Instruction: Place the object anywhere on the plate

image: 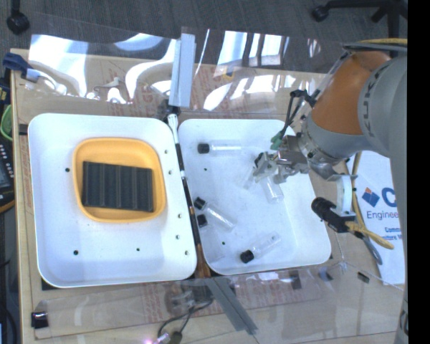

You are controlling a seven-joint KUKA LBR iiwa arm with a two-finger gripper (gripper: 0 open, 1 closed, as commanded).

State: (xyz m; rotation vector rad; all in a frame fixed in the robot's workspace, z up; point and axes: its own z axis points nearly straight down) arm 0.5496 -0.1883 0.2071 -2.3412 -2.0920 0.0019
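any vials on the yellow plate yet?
No. The yellow plate in the left bin bears only its dark ribbed insert; the clear vials, like one at, lie in the right bin.

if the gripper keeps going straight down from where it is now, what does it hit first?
Most likely the clear vial lying just under the gripper, or else the bare floor of the right bin beside it. Depth is hard to judge from this slanted view.
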